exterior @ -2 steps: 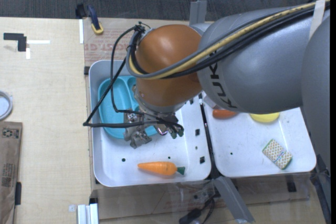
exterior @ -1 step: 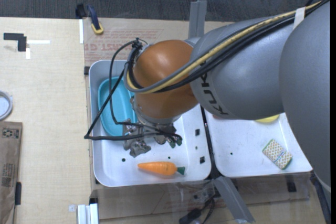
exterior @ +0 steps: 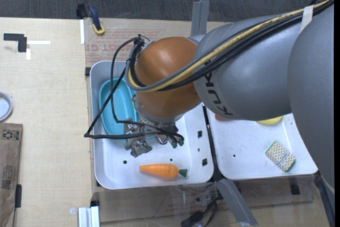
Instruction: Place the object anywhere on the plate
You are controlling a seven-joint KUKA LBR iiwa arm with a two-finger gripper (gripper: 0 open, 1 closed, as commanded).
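Orange toy carrot lies in your left bin, just below the gripper. Blue plate sits beside it. You cannot tell the gripper's state.

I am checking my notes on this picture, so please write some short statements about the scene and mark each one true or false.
1. The carrot lies on the blue plate. False: it lies on the floor of the left bin, near the front wall, apart from the plate.
2. The blue plate is in the left bin. True.
3. The gripper hangs over the left bin, between plate and carrot. True.
4. The checkered sponge is in the left bin. False: it lies in the right bin.
5. The arm's orange band is above the right bin. False: it is above the left bin, partly hiding the plate.
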